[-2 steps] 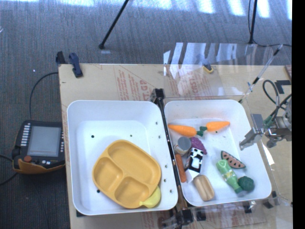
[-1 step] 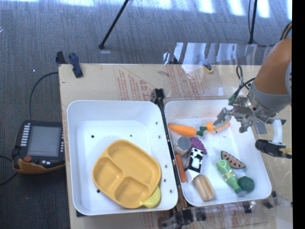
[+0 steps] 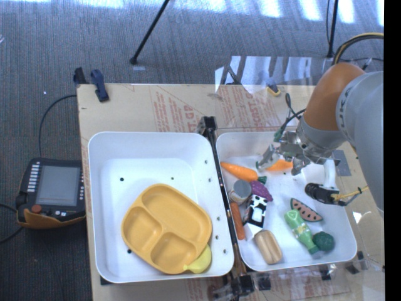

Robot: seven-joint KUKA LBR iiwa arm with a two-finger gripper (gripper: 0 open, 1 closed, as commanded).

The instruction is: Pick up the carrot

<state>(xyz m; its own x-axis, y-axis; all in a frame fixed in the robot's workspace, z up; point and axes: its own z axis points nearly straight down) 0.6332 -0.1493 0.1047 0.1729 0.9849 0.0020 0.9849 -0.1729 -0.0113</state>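
**Gripper poised near a carrot in the right bin**

Seen from above, two white bins sit side by side. The left bin (image 3: 106, 168) holds a yellow tray (image 3: 166, 227). In the right bin (image 3: 241, 144), a carrot (image 3: 239, 170) lies on its side near the back left, pointed end toward the divider, green top beside a purple toy (image 3: 261, 190). The gripper (image 3: 283, 157) hangs just right of it, over a second orange piece (image 3: 279, 165); whether it is clenched or released cannot be told. To do this well, it should likely shift left, centre on the carrot's middle, and close across its narrow width, clear of the can (image 3: 240, 190).
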